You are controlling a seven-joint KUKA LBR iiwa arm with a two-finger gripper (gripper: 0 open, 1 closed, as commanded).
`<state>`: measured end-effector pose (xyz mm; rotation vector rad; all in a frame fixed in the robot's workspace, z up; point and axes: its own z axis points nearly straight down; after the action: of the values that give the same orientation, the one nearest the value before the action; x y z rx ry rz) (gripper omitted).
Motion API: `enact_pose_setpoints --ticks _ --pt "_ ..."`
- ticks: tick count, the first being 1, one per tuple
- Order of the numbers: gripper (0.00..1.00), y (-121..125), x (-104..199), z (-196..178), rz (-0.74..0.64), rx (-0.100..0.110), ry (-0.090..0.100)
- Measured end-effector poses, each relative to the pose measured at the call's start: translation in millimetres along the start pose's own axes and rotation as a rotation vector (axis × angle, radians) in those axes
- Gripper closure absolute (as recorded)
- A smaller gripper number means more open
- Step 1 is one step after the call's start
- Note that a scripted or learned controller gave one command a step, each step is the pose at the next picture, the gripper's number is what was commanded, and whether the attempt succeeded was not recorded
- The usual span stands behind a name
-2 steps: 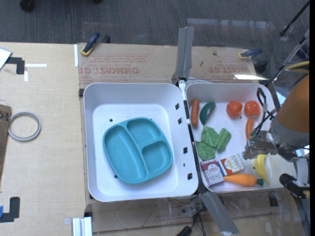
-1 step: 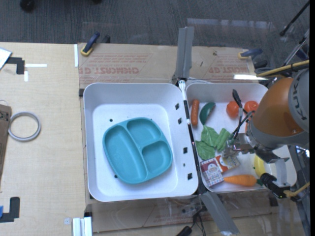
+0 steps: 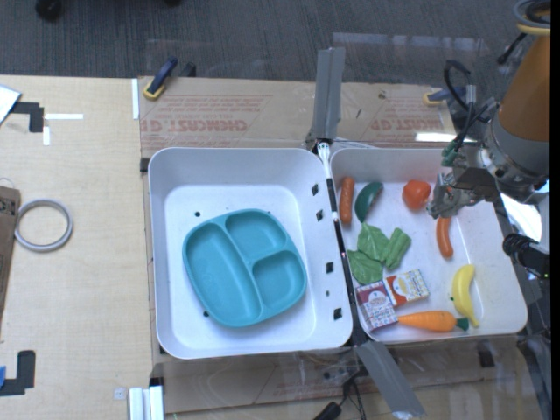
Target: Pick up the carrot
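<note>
Carrot (image 3: 429, 321) lies flat along near wall of right bin (image 3: 516, 318), small carton (image 3: 392, 292) just behind its blunt end, banana (image 3: 463, 290) crowding its tip. Hand (image 3: 449, 201) hovers well behind carrot, above red sausage (image 3: 444, 236); finger state unreadable. Risks: descent onto sausage, neighbours blocking grasp, wall contact.

carrot (image 3: 428, 321) open from above, carton (image 3: 392, 297) touching its left, banana (image 3: 463, 291) just right, bin wall (image 3: 437, 335) behind
</note>
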<state>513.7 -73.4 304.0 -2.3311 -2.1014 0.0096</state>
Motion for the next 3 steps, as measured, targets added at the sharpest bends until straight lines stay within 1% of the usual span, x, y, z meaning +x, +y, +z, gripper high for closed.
enact_pose_setpoints --ticks 1,2,3 --pt "1.0 -15 -67 -135 0.238 0.001 0.001" --pt "1.0 3 -112 -132 0.55 0.003 0.0" --pt "1.0 -8 -106 -134 1.26 0.002 0.0"
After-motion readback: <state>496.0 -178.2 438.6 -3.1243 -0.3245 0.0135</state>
